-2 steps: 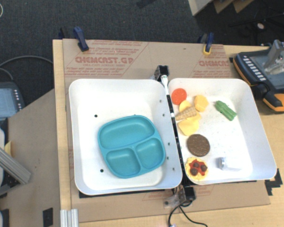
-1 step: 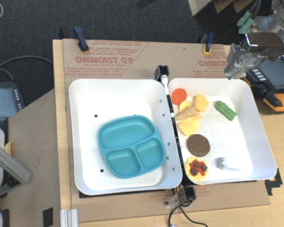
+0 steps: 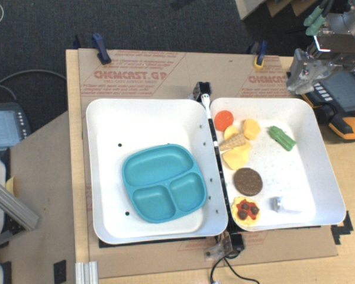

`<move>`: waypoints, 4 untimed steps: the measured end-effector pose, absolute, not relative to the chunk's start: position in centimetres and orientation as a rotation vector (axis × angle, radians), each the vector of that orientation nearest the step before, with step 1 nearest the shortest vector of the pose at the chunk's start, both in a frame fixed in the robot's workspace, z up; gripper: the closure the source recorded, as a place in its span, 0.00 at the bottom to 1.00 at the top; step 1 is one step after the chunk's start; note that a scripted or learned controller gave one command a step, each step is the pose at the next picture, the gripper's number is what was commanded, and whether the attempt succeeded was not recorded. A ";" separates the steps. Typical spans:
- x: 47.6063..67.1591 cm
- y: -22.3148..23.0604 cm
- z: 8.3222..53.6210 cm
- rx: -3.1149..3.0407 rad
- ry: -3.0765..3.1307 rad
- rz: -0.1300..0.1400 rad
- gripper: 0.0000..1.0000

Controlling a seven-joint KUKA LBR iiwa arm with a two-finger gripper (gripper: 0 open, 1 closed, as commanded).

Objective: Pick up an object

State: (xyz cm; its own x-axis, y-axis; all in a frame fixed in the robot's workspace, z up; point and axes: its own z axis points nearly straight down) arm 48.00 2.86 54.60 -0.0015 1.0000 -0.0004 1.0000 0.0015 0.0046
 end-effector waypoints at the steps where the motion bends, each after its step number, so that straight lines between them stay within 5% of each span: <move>1: 48.1 2.9 55.7 2.215 2.219 0.009 1.00; 2: 47.8 20.2 53.4 2.208 2.240 -0.002 1.00; 4: 48.0 19.6 55.6 2.217 2.224 0.008 1.00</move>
State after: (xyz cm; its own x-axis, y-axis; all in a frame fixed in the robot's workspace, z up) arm 47.95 19.58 55.63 -0.0033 1.0000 0.0025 1.0000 0.0033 0.0047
